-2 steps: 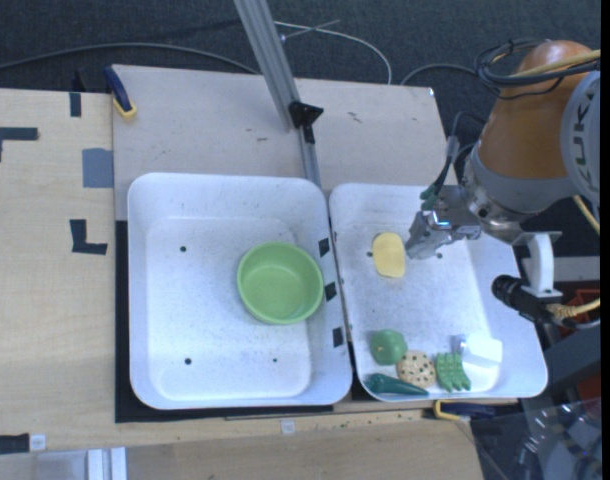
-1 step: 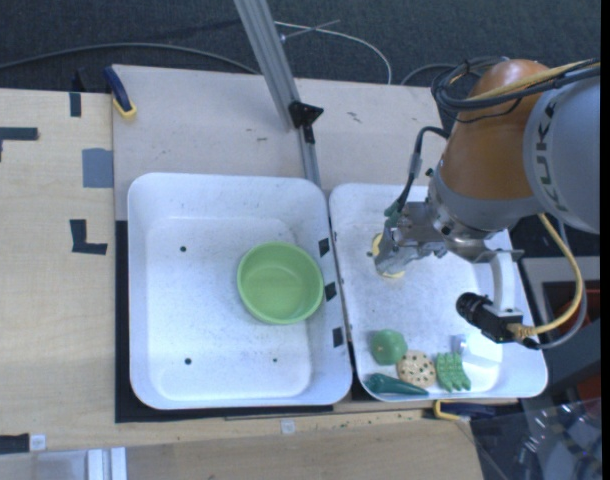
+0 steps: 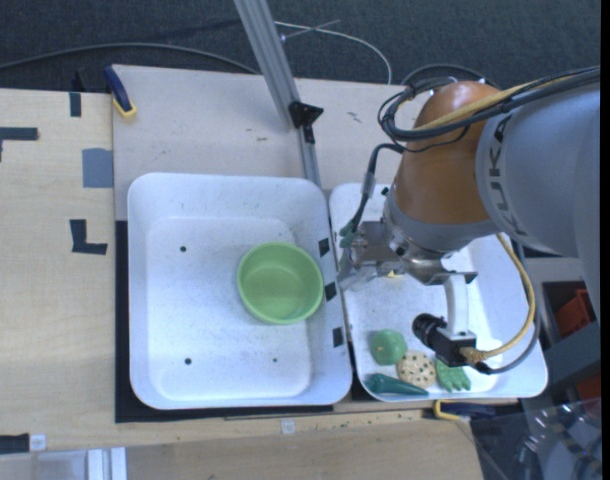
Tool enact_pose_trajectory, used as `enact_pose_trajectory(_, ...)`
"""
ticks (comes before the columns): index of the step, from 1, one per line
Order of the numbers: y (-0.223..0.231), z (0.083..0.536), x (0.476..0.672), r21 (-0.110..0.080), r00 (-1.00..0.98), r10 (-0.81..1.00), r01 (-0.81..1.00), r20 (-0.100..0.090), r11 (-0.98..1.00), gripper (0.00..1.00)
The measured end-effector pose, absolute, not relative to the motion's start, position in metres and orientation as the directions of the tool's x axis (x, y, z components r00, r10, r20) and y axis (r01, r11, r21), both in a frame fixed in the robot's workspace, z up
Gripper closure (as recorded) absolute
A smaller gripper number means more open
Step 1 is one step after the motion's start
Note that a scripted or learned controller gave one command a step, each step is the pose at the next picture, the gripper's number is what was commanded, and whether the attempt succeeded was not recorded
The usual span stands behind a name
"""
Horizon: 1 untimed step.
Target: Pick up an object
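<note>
A light green bowl (image 3: 280, 283) sits upright in the left bin (image 3: 165, 268), near its right wall. The right bin (image 3: 515, 353) holds a small green lump (image 3: 388, 346), a cream speckled ball (image 3: 417, 369), a teal elongated piece (image 3: 395, 384) and a bright green toy (image 3: 451, 376), all clustered at its front edge. My gripper (image 3: 359, 258) hangs under the orange-banded wrist (image 3: 440, 168) over the right bin's left side, close to the wall shared by the two bins. It is behind the cluster and right of the bowl. The arm's bulk hides much of the right bin.
A slanted metal pole (image 3: 270, 53) crosses the bench behind the left bin. Black and yellow cables (image 3: 505, 338) loop from the arm over the right bin, ending in a black connector (image 3: 432, 330). A blue and yellow tool (image 3: 120, 91) lies at the back left.
</note>
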State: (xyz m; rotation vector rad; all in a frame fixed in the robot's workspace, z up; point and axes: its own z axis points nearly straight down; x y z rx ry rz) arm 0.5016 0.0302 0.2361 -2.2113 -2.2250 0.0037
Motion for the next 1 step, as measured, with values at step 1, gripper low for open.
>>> enact_pose_trajectory(1, 0.0887, 0.2292, 0.486, -0.005, -0.008, 1.0, 1.0, 0.001, 0.008, 1.0)
